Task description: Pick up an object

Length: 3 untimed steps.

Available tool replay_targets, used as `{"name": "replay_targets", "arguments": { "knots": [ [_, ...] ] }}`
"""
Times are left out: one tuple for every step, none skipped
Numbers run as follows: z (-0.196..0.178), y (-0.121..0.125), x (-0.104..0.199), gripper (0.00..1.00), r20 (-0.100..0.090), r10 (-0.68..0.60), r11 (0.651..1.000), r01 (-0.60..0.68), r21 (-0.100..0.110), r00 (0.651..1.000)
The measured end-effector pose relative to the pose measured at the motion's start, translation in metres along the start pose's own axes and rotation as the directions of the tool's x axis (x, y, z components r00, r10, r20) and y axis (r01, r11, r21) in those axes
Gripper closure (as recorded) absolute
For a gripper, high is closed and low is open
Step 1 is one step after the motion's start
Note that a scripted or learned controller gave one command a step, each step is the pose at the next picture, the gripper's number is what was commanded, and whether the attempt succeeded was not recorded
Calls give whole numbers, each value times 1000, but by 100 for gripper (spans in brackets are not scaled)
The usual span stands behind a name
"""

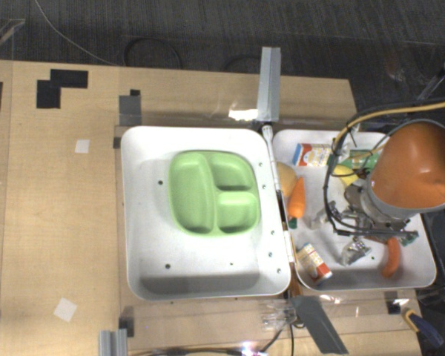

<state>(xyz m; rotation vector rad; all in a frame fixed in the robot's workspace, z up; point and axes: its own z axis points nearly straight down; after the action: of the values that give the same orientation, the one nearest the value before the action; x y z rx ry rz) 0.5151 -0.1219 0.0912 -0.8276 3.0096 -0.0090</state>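
Wooden bench, two white bins side by side; the arm works low over the right bin.

The gripper hangs among scattered toy food, probably lined up for a grab: an orange carrot left, a small can nearer, a sausage right. Whether it pinches anything I cannot tell. A green divided plate sits in the left bin.
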Motion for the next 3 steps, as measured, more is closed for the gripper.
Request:
{"name": "replay_targets", "arguments": {
  "knots": [
    [-14, -2, -6, 100, 16, -5, 1000, 5, 10, 1000],
    [-114, 43, -37, 100, -2, 125, 992, -125, -2, 992],
    [-70, -2, -22, 100, -12, -19, 1000, 19, -7, 1000]
  ]
}}
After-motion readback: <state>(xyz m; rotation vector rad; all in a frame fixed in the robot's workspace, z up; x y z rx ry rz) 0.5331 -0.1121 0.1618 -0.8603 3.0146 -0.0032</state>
